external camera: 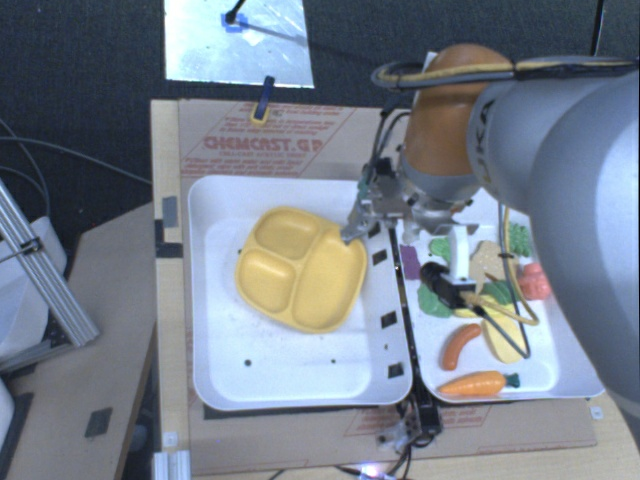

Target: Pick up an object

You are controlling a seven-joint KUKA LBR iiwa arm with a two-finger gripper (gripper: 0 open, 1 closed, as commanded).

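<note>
Now | end effector [357,230] at yellow tray's [300,268] right rim | finger state unclear

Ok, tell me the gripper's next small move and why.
Probably a short drop straight down, then close. The gripper sits at the upper right rim of the yellow divided plate in the left bin, so that rim is the nearest graspable edge. Whether the fingers already straddle it is not clear from this view.

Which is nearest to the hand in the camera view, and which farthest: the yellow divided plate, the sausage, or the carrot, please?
From the hand:
1. Yellow divided plate, left bin, right beside it.
2. Sausage, right bin, lower down.
3. Carrot, right bin's front edge.
</note>
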